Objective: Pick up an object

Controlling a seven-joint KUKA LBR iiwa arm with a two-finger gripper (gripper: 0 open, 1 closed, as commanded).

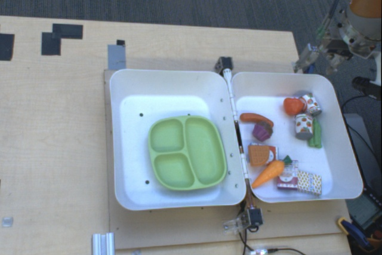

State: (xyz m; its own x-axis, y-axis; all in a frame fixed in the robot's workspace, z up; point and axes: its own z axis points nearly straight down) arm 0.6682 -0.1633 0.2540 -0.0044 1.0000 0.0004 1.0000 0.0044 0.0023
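- The arm [365,0] stands at the upper right of the frame, above the far corner of the right bin [343,128], and its pincer [316,55] hangs just outside that bin's rim. I cannot tell the state of the pincer at this size of picture; nothing is seen in it.
- The left bin [119,146] carries a green divided tray [188,152]. All the small toys are in the right bin.
- No object is picked yet, so I judge the step in hand is to choose a target and come down on it.
- A good candidate, in my opinion, is the carrot [268,173], in the lower middle of the right bin. Its long axis runs on a diagonal, the thin tip toward the lower left and the green top toward the upper right.
- To do it well, the pincer should turn across this axis and close on the thick middle part.
- The carrot touches the orange square toy [260,154] above it and lies just beside the printed packet [301,180], so the descent needs care.
- The sausage [255,119] and the purple piece [262,131] lie closer to the divider. The tomato [292,106], two small cans [304,125] and a green pod [316,133] crowd together at the upper right.
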